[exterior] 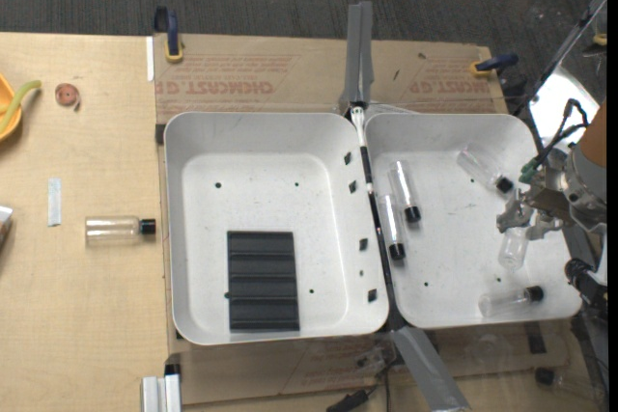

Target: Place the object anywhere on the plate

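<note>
A clear plastic bottle (513,247) is hanging just below the robot's hand (526,219) over the right side of the right bin (439,135), upright or nearly so. Whether the hand is actually pinching it or merely hovering above it cannot be told from the camera view; the hand's state is too blurred to call. Around it, four more clear bottles with black caps are lying in the same bin: two long ones (403,193) close to the divider on the left, one (483,169) near the top right, and one (509,303) by the bottom rim. The dark ribbed plate (262,281), the target, is sitting in the lower middle of the left bin (193,169), well apart from the hand and carrying nothing. On the desk (87,304) to the left, another bottle (120,228) is resting on its side beside a small white strip (54,203).

By the look of things, the task is only at its pickup stage. Still left, in all likelihood: confirming a firm hold, carrying the bottle across the divider, and setting it down on the plate.
</note>
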Controlling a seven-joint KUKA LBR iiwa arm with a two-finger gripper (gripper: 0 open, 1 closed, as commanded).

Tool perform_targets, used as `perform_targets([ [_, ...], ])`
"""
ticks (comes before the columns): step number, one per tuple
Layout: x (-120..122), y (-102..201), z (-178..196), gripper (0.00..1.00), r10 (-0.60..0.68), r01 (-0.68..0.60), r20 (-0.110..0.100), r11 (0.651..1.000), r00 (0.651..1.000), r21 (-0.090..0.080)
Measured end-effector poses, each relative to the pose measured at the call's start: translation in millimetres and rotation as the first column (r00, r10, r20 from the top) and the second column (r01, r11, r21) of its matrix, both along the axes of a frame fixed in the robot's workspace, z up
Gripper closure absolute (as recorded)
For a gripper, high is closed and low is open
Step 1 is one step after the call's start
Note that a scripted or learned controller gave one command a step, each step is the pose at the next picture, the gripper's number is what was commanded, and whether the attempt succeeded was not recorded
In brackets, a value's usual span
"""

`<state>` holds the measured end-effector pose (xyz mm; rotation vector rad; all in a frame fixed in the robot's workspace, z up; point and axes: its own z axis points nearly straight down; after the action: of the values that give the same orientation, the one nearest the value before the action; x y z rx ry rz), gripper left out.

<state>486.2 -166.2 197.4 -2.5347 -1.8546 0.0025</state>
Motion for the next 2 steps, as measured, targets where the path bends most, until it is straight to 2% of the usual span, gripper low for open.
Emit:
perform_targets([
  [1,70.4,132.9,-7.7,1.0,0.217,-0.217,-0.003,0.976,0.976,-0.001],
  [2,101.7,233.6,7.9,1.0,0.294,-0.294,-0.002,0.956,0.956,-0.001],
])
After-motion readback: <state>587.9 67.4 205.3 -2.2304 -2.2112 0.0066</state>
